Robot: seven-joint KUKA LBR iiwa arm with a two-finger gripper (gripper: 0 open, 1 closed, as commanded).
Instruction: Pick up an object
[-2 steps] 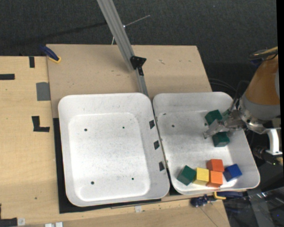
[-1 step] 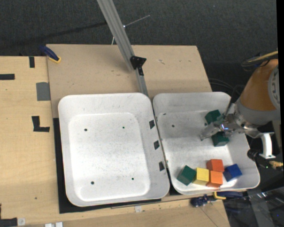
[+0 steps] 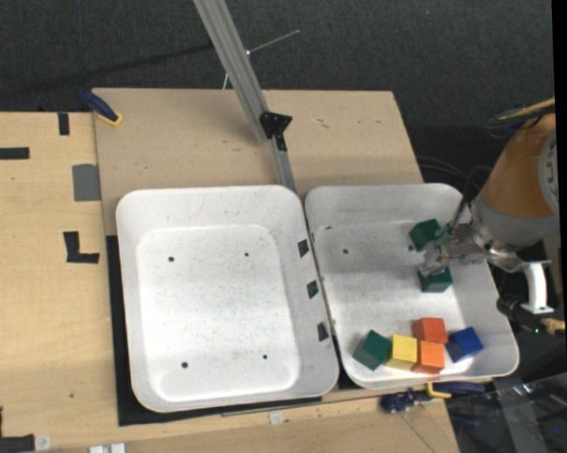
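In the right bin (image 3: 360, 255), my gripper (image 3: 443, 252) hangs low over the right part, reaching in from the grey and orange arm (image 3: 519, 196). One dark green block (image 3: 424, 233) lies just to the gripper's upper left. Another dark green block (image 3: 436, 280) lies just below it. Whether either block is touched by the gripper cannot be made out. Along the bin's front edge sit a green block (image 3: 371, 348), a yellow block (image 3: 404, 350), two orange blocks (image 3: 430, 330) (image 3: 430, 356) and a blue block (image 3: 465, 342), all close together.
The left bin (image 3: 212, 299) stands beside the right one, its rim meeting it at the middle. A slanted metal pole (image 3: 244, 68) rises from behind the bins. A blue and yellow tool (image 3: 100, 105) lies on the bench at the far left.
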